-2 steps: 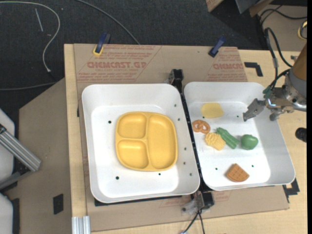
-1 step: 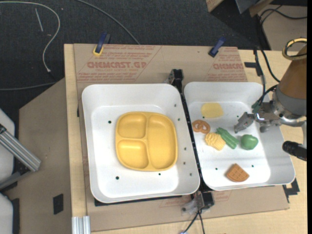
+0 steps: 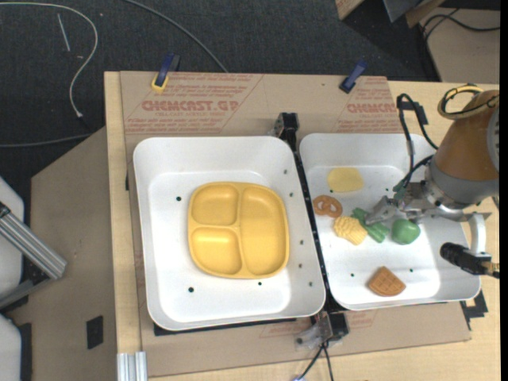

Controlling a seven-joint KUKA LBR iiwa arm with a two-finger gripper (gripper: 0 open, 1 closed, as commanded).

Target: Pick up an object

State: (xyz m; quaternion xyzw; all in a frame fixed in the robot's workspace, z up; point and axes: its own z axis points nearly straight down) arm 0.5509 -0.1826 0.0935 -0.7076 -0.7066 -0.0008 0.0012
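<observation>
The right bin (image 3: 444,292) holds several small toy foods. A pale yellow disc (image 3: 345,179) lies at its back, and a brown pretzel (image 3: 326,206) sits near the left wall. A yellow ridged piece (image 3: 349,230) lies mid-bin, with an orange waffle-like piece (image 3: 386,281) toward the front. Just right of the yellow piece is a green item (image 3: 405,231), with a second green bit (image 3: 373,227) beside it. My gripper (image 3: 387,211) reaches in from the right and sits low over the green item, partly covering its top. I cannot see whether it touches or holds anything.
The left bin (image 3: 159,173) holds a yellow divided plate (image 3: 238,230). A black clamp (image 3: 286,124) sits between the bins at the back. Cables (image 3: 409,125) run along the arm above the right bin's far corner.
</observation>
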